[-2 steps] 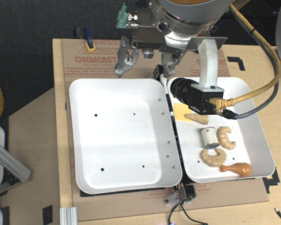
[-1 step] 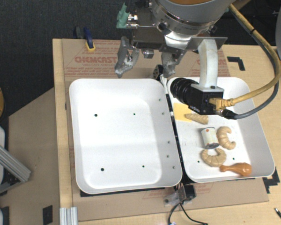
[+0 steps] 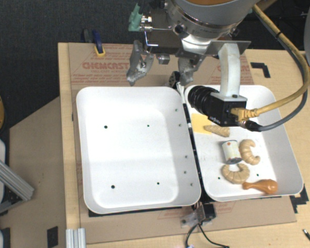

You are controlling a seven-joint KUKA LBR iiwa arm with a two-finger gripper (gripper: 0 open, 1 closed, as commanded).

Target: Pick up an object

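Pincer (image 3: 160, 68) hangs over the bins' far edge; I cannot tell its state. My nearest target, the tan croissant-shaped toy (image 3: 249, 151), lies right and nearer the camera.

Two white bins (image 3: 129, 195), two croissants (image 3: 249, 152), one drumstick (image 3: 261, 186)
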